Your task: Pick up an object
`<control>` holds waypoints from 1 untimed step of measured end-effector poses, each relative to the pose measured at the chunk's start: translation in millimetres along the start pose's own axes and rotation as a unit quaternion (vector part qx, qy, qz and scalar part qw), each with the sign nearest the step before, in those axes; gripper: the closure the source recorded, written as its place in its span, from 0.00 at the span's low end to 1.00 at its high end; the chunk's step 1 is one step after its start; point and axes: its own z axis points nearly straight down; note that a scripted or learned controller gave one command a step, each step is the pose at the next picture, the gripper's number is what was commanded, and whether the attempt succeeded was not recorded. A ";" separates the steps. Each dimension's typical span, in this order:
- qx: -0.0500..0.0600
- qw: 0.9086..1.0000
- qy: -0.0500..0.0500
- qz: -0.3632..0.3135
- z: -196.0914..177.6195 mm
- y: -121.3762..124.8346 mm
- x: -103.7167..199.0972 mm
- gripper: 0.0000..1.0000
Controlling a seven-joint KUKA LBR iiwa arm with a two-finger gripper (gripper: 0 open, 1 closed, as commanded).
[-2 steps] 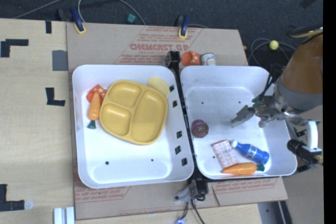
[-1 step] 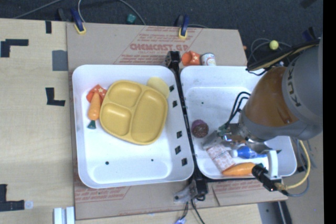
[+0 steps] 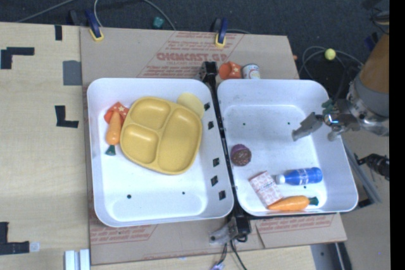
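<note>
The right bin [image 3: 272, 95] holds a dark round fruit [image 3: 240, 154] near its left wall. Along its front lie a pink-and-white packet [image 3: 264, 186], a blue bottle [image 3: 300, 176] on its side and an orange carrot [image 3: 291, 203]. My gripper [image 3: 302, 129] hangs over the right part of this bin, pointing left and down. It is above and to the right of the round fruit and behind the blue bottle. Nothing shows in its grasp.
The left bin [image 3: 152, 202] holds a yellow divided plate [image 3: 161, 135], an orange carrot toy [image 3: 113, 129], a red piece [image 3: 116, 111] and a pale yellow item [image 3: 190, 102]. A small orange object [image 3: 230, 70] and a can [image 3: 250, 71] sit behind the bins.
</note>
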 end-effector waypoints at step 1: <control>0.002 1.000 0.002 -0.001 63.7 -15.5 58.2 0.00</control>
